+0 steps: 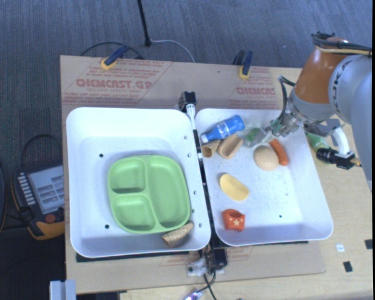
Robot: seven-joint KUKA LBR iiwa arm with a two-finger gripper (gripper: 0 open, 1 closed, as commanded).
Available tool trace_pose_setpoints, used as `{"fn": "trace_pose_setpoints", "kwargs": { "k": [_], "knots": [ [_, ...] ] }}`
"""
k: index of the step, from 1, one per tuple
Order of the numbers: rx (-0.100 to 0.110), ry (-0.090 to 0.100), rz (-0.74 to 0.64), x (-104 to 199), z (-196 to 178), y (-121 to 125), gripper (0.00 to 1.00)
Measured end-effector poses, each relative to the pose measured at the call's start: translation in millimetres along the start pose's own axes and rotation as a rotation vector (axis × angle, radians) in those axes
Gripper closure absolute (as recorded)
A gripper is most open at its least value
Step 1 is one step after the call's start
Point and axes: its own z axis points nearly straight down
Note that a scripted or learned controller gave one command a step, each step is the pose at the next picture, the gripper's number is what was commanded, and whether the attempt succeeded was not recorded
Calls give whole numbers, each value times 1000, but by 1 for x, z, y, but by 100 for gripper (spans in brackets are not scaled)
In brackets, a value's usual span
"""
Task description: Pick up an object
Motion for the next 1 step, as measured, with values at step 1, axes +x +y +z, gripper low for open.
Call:
{"fn": "trace_pose_setpoints", "kwargs": {
  "k": [1],
  "knots": [
    [2,1,-183,29,9,-32,100]
  ]
}}
